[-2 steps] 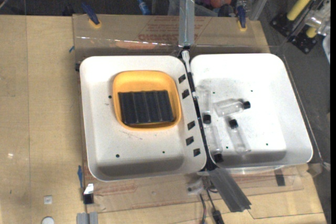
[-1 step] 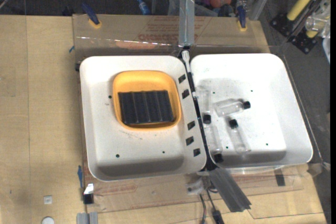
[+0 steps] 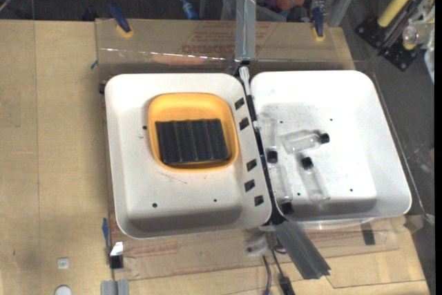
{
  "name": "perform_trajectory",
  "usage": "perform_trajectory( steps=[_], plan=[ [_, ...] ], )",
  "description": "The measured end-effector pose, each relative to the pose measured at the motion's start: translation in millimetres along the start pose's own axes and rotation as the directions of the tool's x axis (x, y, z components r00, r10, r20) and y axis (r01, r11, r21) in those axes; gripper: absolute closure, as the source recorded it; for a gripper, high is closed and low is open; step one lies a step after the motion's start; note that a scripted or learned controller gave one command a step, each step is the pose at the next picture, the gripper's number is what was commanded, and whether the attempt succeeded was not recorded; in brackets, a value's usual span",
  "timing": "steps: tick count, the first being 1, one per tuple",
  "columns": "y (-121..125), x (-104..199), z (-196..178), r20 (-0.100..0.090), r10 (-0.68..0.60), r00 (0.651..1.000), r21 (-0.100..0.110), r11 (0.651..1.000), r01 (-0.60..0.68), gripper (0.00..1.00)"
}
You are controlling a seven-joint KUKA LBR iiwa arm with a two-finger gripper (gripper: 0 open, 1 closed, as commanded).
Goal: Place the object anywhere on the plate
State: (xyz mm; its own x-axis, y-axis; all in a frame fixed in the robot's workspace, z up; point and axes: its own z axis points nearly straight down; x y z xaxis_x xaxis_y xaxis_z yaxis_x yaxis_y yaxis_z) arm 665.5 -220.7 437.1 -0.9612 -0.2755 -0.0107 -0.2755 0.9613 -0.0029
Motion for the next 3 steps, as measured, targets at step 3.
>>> perform_trajectory(
  steps=[3],
  plan=[
    [-1.1, -2.4, 0.3, 0.002, -0.713, 0.701, -0.002, 0.701, 0.713, 1.0]
  ],
)
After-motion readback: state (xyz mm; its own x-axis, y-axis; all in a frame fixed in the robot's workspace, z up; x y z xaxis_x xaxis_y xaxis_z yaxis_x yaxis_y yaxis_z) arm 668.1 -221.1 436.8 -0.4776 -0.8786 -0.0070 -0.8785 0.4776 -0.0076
